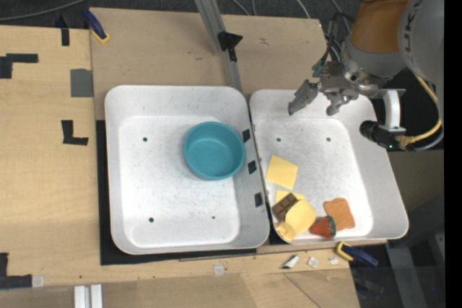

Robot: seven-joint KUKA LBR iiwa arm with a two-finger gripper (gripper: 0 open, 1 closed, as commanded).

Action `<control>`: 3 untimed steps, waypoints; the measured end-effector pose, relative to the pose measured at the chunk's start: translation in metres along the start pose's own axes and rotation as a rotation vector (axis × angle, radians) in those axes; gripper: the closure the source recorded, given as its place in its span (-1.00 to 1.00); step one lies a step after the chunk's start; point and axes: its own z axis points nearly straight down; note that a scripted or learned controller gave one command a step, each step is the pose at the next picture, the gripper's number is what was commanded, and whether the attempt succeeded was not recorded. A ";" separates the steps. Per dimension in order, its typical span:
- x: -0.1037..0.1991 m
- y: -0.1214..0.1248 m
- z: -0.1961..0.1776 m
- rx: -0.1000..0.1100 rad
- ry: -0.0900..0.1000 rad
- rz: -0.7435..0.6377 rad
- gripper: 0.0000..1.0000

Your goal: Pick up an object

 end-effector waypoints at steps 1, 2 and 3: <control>0.000 0.000 0.000 0.000 0.000 0.000 -1.00; 0.006 0.000 0.063 0.005 -0.001 0.001 -1.00; 0.000 0.000 0.110 0.005 -0.001 0.001 -1.00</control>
